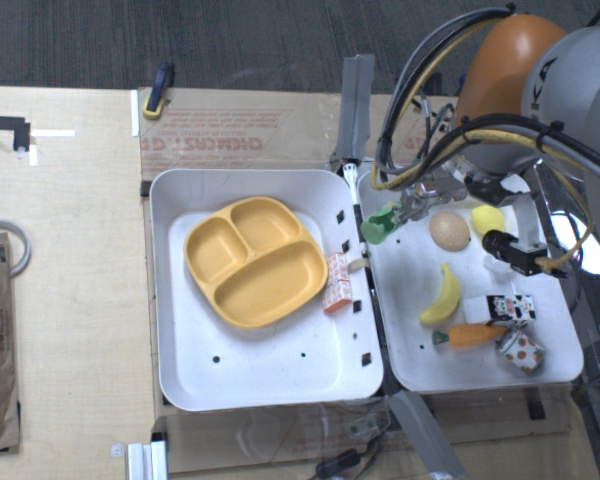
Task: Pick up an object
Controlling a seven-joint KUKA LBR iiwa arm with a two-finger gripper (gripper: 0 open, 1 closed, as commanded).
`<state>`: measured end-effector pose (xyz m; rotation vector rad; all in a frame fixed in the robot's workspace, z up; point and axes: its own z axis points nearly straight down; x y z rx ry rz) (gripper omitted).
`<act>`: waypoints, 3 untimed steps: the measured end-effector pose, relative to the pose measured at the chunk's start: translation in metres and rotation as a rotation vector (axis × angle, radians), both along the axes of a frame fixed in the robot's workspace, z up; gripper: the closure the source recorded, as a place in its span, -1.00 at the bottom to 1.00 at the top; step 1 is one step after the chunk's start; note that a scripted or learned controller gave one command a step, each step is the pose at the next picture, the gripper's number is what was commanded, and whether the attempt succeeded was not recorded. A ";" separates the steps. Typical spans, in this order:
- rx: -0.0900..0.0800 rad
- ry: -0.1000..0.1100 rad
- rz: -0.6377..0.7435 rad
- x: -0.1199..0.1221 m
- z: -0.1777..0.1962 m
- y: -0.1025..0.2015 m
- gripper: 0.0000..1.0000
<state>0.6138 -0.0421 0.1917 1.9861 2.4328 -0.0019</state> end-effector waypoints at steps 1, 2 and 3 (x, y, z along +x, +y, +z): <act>0.000 0.001 0.000 0.000 0.000 0.000 -1.00; -0.001 0.000 0.059 -0.028 -0.087 -0.085 -1.00; -0.001 -0.002 0.562 -0.023 -0.057 -0.111 -1.00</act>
